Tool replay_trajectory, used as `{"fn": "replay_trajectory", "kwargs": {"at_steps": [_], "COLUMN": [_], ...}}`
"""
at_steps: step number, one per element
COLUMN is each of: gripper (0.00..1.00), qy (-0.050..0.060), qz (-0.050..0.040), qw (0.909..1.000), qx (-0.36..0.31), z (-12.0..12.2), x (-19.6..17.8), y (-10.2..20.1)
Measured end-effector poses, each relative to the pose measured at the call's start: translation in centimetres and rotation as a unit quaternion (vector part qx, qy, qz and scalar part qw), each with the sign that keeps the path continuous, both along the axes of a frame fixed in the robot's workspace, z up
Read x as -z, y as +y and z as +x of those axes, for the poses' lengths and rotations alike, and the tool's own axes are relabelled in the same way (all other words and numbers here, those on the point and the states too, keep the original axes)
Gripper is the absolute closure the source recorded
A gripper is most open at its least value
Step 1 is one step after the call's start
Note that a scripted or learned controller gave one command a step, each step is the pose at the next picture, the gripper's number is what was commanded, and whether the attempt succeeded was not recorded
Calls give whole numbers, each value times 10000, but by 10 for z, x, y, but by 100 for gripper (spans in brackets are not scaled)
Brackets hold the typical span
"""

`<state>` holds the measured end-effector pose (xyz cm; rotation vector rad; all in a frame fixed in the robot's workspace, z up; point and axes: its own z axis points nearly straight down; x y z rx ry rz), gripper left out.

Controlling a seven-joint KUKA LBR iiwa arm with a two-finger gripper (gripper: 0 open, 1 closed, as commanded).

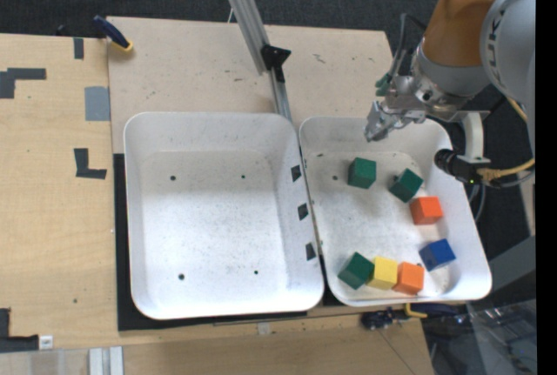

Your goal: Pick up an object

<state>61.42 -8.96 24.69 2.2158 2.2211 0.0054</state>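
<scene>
Green cube (362, 173) looked light, rigid; grip opposite flat faces. End effector (380, 130) hovered just above; its state unreadable.

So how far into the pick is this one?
Nothing lifted yet. All seven small cubes lie in the right white bin. The claw hangs over that bin's far end, nearest the upper green cube. Descent, grasp and lift are left.
</scene>
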Motion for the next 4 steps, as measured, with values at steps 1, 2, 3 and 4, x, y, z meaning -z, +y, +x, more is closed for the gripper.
{"fn": "replay_trajectory", "kwargs": {"at_steps": [1,2,3,4], "gripper": [100,100,100,100], "qy": [17,38,42,48], "qz": [2,10,6,4], "qw": [10000,10000,10000,10000], "qx": [2,-19,-18,-14], "z": [1,-22,-29,-53], "x": [-26,-25,-15,-7], "y": [0,57,104,143]}}
